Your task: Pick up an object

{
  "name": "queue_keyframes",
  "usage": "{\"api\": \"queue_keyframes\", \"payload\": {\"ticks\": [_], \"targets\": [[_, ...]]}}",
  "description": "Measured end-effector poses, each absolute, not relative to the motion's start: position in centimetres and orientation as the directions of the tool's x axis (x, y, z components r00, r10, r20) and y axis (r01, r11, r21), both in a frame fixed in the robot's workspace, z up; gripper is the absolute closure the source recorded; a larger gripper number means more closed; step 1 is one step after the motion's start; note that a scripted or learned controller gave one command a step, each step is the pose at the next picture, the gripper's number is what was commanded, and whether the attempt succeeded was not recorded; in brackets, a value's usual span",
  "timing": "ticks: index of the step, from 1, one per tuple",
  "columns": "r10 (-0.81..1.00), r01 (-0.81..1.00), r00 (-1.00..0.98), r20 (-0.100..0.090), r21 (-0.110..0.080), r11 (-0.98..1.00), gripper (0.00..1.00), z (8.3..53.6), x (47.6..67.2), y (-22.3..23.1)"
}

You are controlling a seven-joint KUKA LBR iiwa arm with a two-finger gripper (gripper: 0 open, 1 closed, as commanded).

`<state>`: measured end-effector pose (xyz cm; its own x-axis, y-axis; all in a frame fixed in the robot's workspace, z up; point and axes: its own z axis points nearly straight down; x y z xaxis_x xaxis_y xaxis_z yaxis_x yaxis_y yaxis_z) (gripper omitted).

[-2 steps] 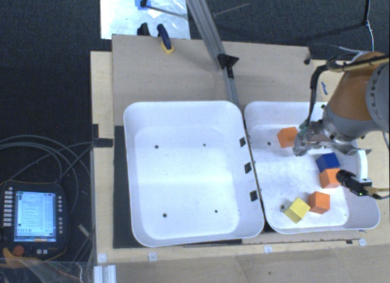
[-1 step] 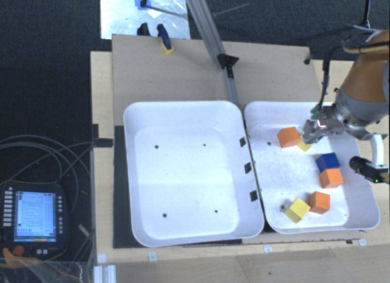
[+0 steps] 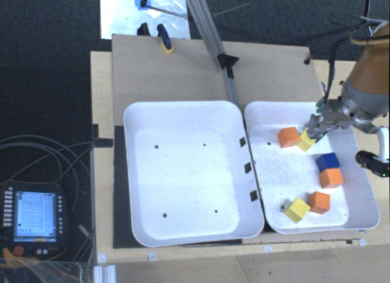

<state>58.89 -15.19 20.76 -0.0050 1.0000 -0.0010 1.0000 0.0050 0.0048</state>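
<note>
The right bin [image 3: 359,214] holds several small blocks. My gripper [image 3: 317,130] hangs low over the bin's far part, right above a yellow block [image 3: 305,143] that it partly covers. An orange block [image 3: 288,136] lies just left of that yellow one, touching or nearly touching it. Further toward the front lie a blue block [image 3: 327,160] with an orange block [image 3: 331,178] against it. Another orange block [image 3: 319,202] and a second yellow block [image 3: 298,209] sit near the front wall.
The left bin [image 3: 137,154] stands beside the right one, with black clips [image 3: 248,168] along the shared rim. A slanted grey pole [image 3: 210,28] rises behind the bins. A teach pendant [image 3: 33,218] and cables lie on the floor at the left.
</note>
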Motion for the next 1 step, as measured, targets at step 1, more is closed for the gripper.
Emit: {"api": "queue_keyframes", "payload": {"ticks": [1], "targets": [[1.0,1.0,-0.011,0.002,0.002,0.011,1.0,20.82,59.32,-9.78]]}}
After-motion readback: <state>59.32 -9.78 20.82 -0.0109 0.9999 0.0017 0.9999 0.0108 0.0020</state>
